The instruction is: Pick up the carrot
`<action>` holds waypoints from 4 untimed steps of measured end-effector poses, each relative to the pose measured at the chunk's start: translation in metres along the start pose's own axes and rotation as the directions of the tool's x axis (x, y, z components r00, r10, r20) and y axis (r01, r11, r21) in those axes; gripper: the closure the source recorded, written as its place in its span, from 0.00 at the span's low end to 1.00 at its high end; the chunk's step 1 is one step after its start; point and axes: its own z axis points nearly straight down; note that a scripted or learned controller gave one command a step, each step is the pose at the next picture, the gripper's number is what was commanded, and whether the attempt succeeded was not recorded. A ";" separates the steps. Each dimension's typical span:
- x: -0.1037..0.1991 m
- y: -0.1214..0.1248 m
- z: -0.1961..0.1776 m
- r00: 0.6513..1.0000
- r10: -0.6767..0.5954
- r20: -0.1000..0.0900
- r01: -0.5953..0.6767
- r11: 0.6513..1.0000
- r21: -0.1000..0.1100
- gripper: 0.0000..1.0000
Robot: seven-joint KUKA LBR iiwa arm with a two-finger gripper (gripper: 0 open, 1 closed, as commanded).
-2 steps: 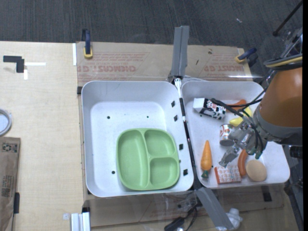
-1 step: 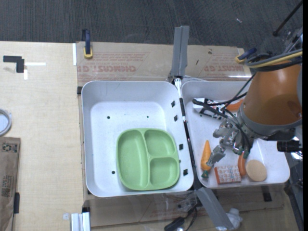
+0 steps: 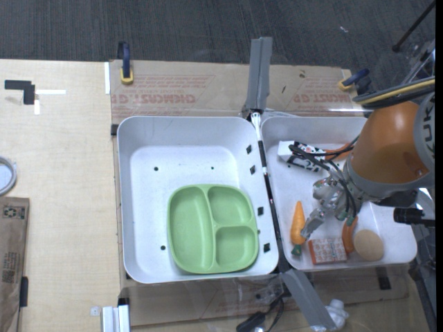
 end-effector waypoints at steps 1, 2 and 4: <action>-0.002 0.004 0.007 0.953 -0.304 0.008 0.304 0.953 0.002 0.00; -0.002 0.004 0.000 0.954 -0.301 0.008 0.301 0.954 -0.001 1.00; 0.074 0.061 -0.107 0.652 -0.759 -0.002 0.759 0.652 -0.003 1.00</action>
